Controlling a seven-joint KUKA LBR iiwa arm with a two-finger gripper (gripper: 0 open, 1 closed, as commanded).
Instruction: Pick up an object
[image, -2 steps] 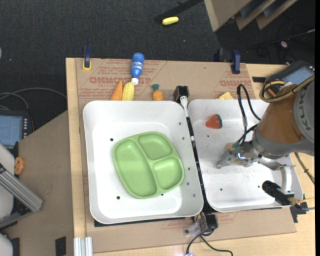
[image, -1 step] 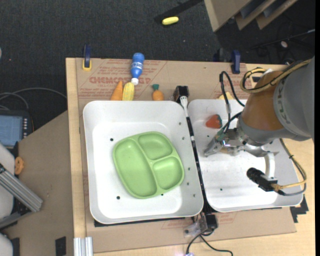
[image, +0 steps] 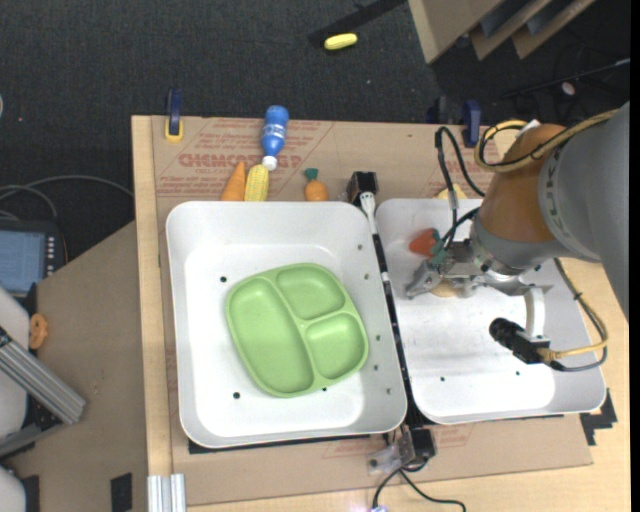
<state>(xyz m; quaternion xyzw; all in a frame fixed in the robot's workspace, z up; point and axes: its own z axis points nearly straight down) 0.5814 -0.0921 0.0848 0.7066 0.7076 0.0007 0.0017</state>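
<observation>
Nearest, the grey arm with its orange band (image: 515, 195) reaches into the right shallow white bin (image: 480, 385), its gripper (image: 425, 280) low beside a small red-orange toy (image: 424, 241). Whether anything is gripped cannot be told. Left white bin (image: 200, 300) holds a green divided plate (image: 295, 328).

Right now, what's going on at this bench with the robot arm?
The grey arm reaches in from the right and is down inside the right bin, with its gripper low near that bin's upper left corner. A small red object lies just beside it, and something pale sits under the gripper, too hidden to identify. Nothing is visibly held. The left bin holds a green divided plate, untouched. A few toy foods sit on the bench behind the bins.
</observation>
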